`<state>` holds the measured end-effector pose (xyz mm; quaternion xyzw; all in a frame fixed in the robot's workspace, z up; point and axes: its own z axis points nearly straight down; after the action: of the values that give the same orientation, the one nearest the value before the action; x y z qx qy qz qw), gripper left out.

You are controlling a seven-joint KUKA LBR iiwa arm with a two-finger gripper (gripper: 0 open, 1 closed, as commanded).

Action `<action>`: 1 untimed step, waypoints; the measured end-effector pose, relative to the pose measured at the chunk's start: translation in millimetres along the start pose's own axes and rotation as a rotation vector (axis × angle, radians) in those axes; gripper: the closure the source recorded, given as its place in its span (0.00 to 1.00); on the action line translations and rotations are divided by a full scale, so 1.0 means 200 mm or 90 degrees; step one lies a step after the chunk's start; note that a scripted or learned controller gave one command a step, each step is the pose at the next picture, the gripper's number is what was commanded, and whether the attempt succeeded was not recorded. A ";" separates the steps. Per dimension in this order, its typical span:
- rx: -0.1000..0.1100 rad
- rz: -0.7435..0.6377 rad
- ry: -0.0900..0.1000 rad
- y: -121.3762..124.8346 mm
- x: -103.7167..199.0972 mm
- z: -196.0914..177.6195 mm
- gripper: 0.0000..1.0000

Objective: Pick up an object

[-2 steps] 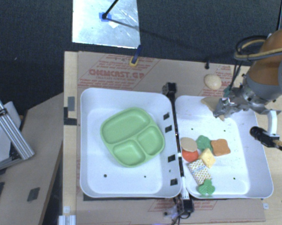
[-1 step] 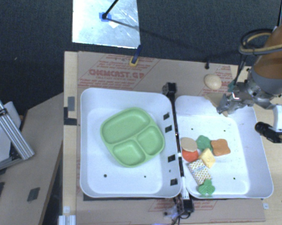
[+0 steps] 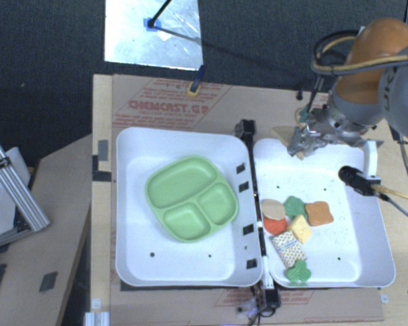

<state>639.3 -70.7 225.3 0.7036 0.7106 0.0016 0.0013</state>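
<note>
My gripper (image 3: 300, 147) hangs over the far edge of the right bin (image 3: 370, 227), well above and behind the objects. In that bin lies a cluster of small toy foods: a tan round piece (image 3: 273, 209), a red-orange piece (image 3: 275, 225), a green leafy piece (image 3: 294, 205), a brown toast-like piece (image 3: 318, 212), a yellow wedge (image 3: 300, 229), a patterned packet (image 3: 289, 248) and a second green piece (image 3: 298, 272). Nothing shows between the fingertips.
The left bin (image 3: 135, 190) holds a green divided plate (image 3: 191, 197). A black divider with clips (image 3: 251, 201) runs between the bins. A black cylindrical part (image 3: 357, 179) juts over the right bin's far right side. A shiny sheet (image 3: 154, 27) lies behind the bench.
</note>
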 end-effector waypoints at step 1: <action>0.000 0.000 0.000 0.07 0.29 0.03 1.00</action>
<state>653.1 -12.7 218.8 0.7036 0.7106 0.0016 0.0010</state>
